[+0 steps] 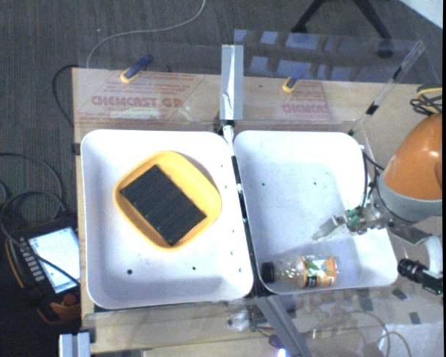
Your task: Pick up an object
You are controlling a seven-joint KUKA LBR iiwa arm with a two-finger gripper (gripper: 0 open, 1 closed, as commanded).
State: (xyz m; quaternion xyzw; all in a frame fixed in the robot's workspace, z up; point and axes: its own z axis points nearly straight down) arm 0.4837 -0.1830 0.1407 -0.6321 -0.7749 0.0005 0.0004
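fingers [328, 229] of the gripper [334, 227] look close together, nearly shut, with nothing visible between them, hovering over the right bin [297, 162] near its right side. arm [416, 173] reaches in from the right. clear plastic bottle [301, 271] with black cap lies on its side at the right bin's front edge, below the gripper, apart from it. left bin [104, 155] holds a yellow dish [204, 181] with a dark square pad [163, 204] resting in it.

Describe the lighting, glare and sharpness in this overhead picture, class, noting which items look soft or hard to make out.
Camera view: even, soft lighting, faint shadows; the white bins look bright and slightly washed out; the clear bottle is soft and low in contrast; the hand is small and blurred; the yellow dish with its dark pad reads clearly.
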